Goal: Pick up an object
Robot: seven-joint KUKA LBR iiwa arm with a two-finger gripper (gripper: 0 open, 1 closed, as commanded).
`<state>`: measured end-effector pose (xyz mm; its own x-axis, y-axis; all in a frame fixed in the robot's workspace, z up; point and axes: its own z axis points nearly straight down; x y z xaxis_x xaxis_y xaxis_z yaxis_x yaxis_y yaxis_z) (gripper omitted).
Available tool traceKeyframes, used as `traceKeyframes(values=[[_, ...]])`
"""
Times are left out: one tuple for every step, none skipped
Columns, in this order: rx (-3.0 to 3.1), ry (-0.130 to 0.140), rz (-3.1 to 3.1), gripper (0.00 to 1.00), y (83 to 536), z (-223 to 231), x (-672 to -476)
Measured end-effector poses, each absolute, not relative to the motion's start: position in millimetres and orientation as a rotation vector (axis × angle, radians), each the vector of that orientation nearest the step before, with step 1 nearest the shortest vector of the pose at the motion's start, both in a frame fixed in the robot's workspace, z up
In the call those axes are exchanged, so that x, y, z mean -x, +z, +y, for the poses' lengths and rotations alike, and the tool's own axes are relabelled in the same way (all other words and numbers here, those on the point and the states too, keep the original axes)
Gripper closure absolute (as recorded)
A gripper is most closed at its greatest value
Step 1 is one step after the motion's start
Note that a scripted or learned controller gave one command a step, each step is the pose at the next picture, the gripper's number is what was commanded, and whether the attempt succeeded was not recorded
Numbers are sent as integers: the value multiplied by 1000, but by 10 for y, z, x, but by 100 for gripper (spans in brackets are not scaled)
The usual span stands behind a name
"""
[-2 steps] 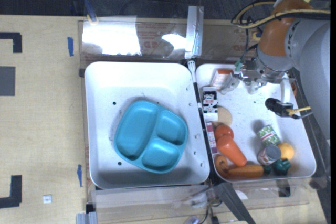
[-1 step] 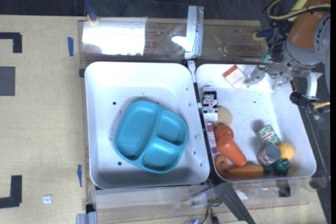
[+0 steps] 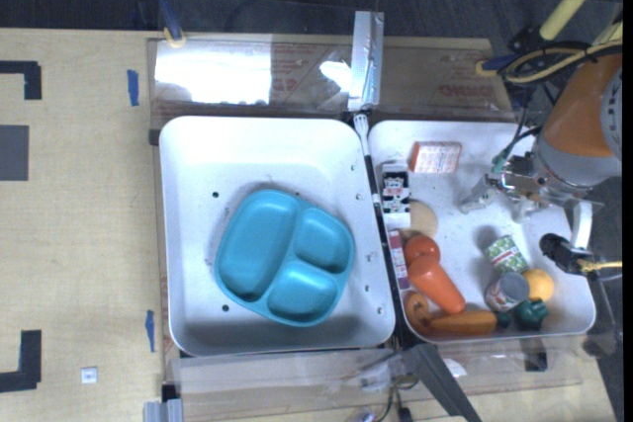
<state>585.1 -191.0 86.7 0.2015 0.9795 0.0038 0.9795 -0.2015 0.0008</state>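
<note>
**End effector over the right bin's upper part, objects heaped along its near side**

The grey arm with the orange band [image 3: 584, 119] reaches in from the right, and its metal end effector [image 3: 506, 185] sits over the bare floor in the upper right part of the right shallow white bin [image 3: 465, 135]. Whether it is released or clenched cannot be told; nothing is seen between its tips.

The objects lie in that right bin. A small pale orange-and-white box [image 3: 435, 156] rests near the far wall. A little black-and-white carton [image 3: 395, 189] stands against the left wall, with a round beige piece [image 3: 422, 216] just beside it. Below these lies an orange carrot-shaped toy [image 3: 431, 274], and along the near wall a long orange-and-brown piece [image 3: 457, 320]. To the right are a green-and-white packet [image 3: 506, 254], a small tin can [image 3: 507, 292], a yellow round fruit toy [image 3: 539, 285] and a dark green piece [image 3: 532, 313], clustered close together.

The left shallow white bin [image 3: 188, 153] holds a turquoise plastic divided plate [image 3: 285, 255], tilted slightly. Both bins stand on the pale wooden table [image 3: 79, 212].
</note>
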Motion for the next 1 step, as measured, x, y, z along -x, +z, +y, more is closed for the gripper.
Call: traceKeyframes(values=[[2529, -23, -1854, 0, 891, -1954, -5415]])
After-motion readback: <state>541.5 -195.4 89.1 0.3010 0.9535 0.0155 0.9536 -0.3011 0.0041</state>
